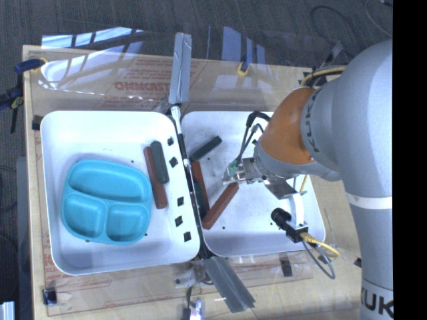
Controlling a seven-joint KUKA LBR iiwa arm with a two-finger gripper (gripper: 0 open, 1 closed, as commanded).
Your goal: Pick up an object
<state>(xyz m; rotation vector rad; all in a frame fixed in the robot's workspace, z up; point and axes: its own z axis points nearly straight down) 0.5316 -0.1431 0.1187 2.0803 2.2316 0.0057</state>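
In the right bin (313,235), a brown stick (219,206) lies at a slant near the middle. My gripper (238,171) hangs just above that stick's upper end, under the orange wrist band. A black bar (205,147) lies up and to the left of the gripper. Another brown stick (197,179) runs along the bin's left wall. Whether anything sits in the gripper is hidden by the wrist.
The left bin (53,129) holds a blue divided plate (107,201), a brown stick (157,179) and a dark bar (157,161) side by side near its right wall. The grey arm covers the right bin's right side.
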